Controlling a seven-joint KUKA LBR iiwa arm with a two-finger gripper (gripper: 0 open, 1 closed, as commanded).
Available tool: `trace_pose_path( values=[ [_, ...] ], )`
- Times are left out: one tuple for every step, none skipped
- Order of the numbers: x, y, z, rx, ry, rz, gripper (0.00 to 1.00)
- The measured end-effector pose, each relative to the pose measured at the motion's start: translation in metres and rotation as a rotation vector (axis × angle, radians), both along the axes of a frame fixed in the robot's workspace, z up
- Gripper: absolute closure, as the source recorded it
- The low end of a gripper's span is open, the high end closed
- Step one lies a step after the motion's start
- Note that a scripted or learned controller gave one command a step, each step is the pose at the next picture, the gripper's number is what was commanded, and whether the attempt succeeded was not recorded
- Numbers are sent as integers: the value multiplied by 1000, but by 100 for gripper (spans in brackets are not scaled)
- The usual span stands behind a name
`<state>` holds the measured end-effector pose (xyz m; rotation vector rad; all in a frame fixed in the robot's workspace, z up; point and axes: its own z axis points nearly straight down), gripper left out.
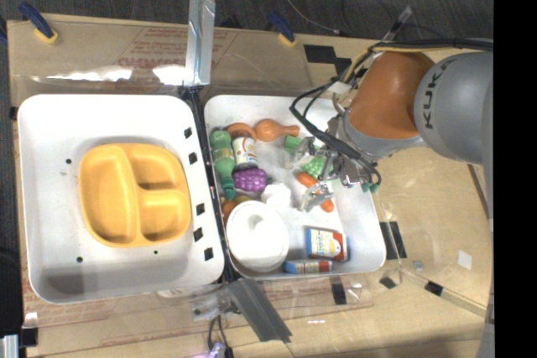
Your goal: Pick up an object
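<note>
White plastic forms the two shallow bins on the bench. Nearest the camera, along the front wall of the right-hand white bin (369, 239), lie a slim marker-like stick with red and blue ends (306, 267), a small flat packet in blue, white and orange (324, 244) and a round white lidded tub (257, 234). Just behind the tub sits a bunch of purple toy grapes (249, 179), knobbly and glossy, touching a green toy bottle (223, 159) and a small printed can (245, 150). Farther back rests an orange-brown gourd-shaped toy (273, 130).

To the right of these, over the middle of that bin, the metal two-finger gripper (320, 180) hangs among a scatter of little green and orange toy pieces (307, 172); whether it is parted or closed, or has anything between its tips, cannot be made out amid cables and clutter. Above it rises the grey arm with its orange band (388, 101).

The left-hand white bin (42, 180) carries a yellow divided tray (134, 193).
</note>
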<state>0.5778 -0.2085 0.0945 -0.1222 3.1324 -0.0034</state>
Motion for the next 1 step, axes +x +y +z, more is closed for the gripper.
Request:
trace_pose_path(
  values=[
    [-9, 1, -2, 3, 6, -55, 0]
  ],
)
